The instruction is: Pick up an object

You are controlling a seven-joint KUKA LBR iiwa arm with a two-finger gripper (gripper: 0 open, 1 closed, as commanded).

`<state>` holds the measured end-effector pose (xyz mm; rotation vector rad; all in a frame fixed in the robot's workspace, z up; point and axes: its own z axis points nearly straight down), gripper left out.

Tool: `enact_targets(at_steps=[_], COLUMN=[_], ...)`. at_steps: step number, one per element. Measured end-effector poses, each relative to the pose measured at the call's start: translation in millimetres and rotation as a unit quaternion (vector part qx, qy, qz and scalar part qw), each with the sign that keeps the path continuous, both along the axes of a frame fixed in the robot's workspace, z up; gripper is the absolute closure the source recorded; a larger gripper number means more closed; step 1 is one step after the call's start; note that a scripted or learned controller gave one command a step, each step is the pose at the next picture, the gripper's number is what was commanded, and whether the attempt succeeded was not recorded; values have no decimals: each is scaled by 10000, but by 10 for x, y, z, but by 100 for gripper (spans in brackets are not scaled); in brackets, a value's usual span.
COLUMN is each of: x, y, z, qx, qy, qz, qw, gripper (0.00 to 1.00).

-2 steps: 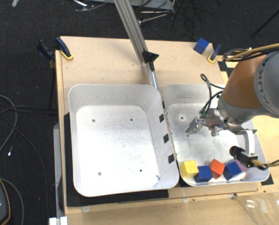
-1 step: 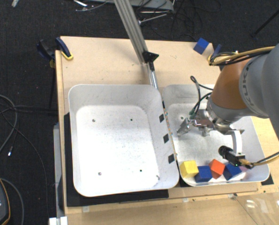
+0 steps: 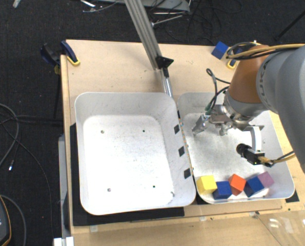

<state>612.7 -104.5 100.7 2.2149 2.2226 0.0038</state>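
Where blocks crowd: small yellow cube (image 3: pixel 206 183)

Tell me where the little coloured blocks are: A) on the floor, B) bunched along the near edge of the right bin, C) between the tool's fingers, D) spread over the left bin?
B: the blocks sit in a row at the near edge of the right bin.

Yellow block (image 3: pixel 206 183): near edge of right bin, leftmost in row.
Blue blocks (image 3: pixel 223 189): two, flanking the orange one.
Orange block (image 3: pixel 238 183): tilted, mid-row.
Purple block (image 3: pixel 266 179): rightmost, beside blue.
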Motion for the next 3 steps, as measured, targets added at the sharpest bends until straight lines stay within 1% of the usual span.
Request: enact_targets(at_steps=[1, 2, 3], x=[33, 84, -73], y=[-429, -106, -69], z=[1080, 368, 395], qx=[-15, 12, 3], qy=[-26, 49, 33], qz=[-29, 8, -24], qw=[10000, 10000, 10000], gripper=[0, 0, 0])
